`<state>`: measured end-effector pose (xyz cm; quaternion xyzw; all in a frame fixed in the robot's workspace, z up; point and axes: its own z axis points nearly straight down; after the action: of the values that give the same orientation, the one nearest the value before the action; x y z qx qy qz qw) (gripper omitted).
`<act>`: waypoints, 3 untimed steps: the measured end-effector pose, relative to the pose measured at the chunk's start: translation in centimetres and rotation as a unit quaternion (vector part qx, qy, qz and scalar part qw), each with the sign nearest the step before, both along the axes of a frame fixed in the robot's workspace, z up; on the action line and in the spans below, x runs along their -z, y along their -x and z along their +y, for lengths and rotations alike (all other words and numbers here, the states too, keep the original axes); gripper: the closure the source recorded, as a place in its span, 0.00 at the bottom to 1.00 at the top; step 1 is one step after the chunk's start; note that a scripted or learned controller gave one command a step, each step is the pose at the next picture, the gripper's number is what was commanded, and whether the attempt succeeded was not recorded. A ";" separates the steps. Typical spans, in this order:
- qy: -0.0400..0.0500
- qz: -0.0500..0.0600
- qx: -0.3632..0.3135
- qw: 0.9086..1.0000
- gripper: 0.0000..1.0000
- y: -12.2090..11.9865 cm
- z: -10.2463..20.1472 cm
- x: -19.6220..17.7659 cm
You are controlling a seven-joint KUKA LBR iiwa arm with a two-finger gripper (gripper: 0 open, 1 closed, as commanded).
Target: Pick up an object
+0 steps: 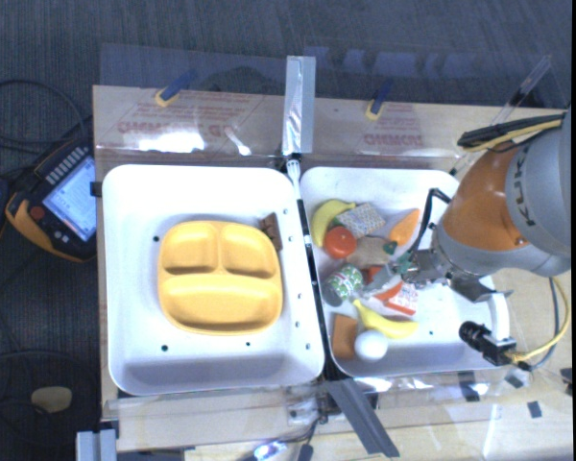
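The right bin (432,182) holds a heap of toy foods: a yellow banana (328,215), a red tomato (340,242), a checkered packet (364,219), an orange carrot (404,226) and a green-and-white ball (346,283). Toward the front lie a red-and-white piece (399,300), a second banana (385,322), a white egg (371,345) and an orange block (344,333). My gripper (409,263) is down in this bin, just above the red-and-white piece and beside the carrot. Its tip is hidden among the items.
The left bin (125,257) carries a yellow divided tray (220,276) with a small brown piece (270,226) at its upper right corner. A ridge (304,257) separates the bins. The arm's orange band (480,214) covers the right bin's right side.
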<state>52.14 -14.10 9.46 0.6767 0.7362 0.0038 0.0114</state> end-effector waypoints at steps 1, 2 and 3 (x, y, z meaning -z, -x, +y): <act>0.001 -0.005 0.000 1.000 1.00 -0.4 -0.1 -1.3; -0.004 0.012 0.099 0.995 1.00 -3.9 7.2 -8.8; -0.003 0.013 0.058 0.998 1.00 -3.8 1.1 -4.0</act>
<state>55.92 -12.97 13.50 0.7181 0.6959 -0.0028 0.0000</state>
